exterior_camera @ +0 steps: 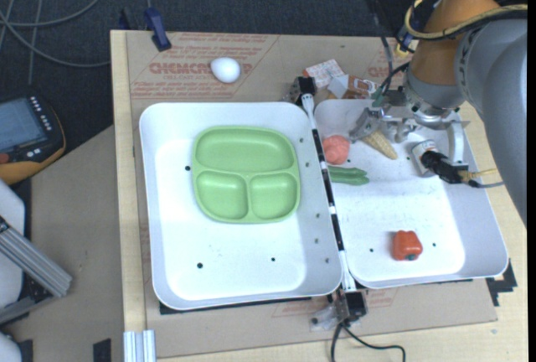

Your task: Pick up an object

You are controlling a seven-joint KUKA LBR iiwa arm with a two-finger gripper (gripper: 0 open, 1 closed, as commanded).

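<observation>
Two shallow white bins sat side by side on a cardboard-covered bench. The left bin (pixel 167 243) held a light green divided plate (pixel 246 173) with one wide compartment at the back and two smaller ones in front. The right bin (pixel 469 243) held a pinkish round object (pixel 336 149) near its left wall, a green pod-shaped vegetable (pixel 348 176) just in front of that, a red pepper-like object (pixel 406 245) toward the front, and a pale yellow cone-shaped piece (pixel 382 142) at the back. The grey arm, with its orange band (pixel 448 38), reached down from the upper right into the back of the right bin. Its gripper (pixel 387 124) hovered at the cone-shaped piece, perhaps touching it; how wide the gripper stood, and whether it had hold of anything, could not be made out. The cone lay with its long axis diagonal, from upper left to lower right. The green vegetable lay roughly left to right. Behind the bins, a white egg-like ball (pixel 224 69) rested on the cardboard.
</observation>
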